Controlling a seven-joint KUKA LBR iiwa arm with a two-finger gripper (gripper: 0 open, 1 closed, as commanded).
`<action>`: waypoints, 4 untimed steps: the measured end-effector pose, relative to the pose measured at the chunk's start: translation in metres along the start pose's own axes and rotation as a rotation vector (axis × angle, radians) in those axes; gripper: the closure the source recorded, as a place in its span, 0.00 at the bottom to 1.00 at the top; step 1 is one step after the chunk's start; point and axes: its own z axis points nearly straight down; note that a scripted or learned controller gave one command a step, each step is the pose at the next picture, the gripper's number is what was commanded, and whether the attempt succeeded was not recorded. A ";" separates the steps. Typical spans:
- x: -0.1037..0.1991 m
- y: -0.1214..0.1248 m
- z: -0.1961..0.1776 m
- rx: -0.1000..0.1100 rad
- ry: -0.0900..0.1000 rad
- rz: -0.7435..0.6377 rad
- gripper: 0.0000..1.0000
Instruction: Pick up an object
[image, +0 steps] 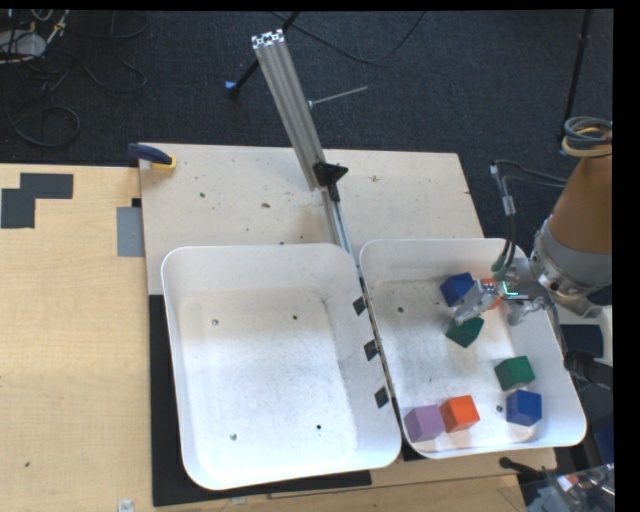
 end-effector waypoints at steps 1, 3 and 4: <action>-0.001 0.001 -0.002 -0.005 -0.001 0.003 0.00; 0.007 0.006 0.091 0.001 0.000 0.005 0.00; 0.008 0.007 0.137 -0.006 -0.001 0.005 0.00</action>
